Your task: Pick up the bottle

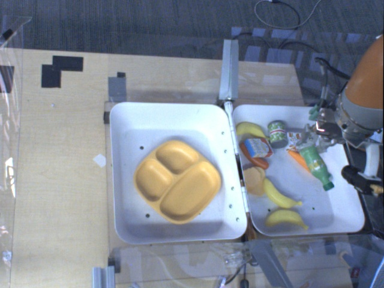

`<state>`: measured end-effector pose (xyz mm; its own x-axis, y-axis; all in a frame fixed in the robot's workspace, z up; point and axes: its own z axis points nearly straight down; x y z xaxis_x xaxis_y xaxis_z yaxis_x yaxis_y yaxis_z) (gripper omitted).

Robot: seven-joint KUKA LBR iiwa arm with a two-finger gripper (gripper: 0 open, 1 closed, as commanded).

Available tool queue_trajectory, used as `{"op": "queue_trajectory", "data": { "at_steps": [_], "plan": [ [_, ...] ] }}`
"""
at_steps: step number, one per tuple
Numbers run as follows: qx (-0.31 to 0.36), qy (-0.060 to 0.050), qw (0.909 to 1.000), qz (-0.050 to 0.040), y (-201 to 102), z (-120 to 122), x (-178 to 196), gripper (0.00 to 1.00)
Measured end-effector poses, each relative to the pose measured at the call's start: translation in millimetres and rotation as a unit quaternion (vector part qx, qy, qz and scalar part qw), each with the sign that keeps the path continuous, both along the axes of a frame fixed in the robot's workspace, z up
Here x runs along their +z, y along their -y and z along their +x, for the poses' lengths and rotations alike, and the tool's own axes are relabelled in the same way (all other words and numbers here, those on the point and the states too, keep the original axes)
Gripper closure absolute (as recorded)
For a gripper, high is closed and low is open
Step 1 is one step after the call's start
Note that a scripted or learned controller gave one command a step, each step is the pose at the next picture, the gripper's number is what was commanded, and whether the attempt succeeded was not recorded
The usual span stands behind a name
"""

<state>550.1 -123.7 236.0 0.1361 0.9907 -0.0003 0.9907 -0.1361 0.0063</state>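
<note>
The hand (316, 131) sits over the right bin (348, 221), just above the top of the green bottle (316, 165); whether it is open or closed I cannot tell. The bottle lies tilted in that bin, cap toward the near right, beside a carrot (296, 158). Bananas (282, 206) and a can (276, 133) lie nearby. A yellow tray (177, 180) fills the left bin (120, 221).
</note>
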Motion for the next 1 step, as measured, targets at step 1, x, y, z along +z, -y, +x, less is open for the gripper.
{"op": "queue_trajectory", "data": {
  "at_steps": [1],
  "plan": [
    [-0.005, 0.000, 1.0000, 0.0005, -64.9, -8.5, 49.0, 1.00]
  ]
}}
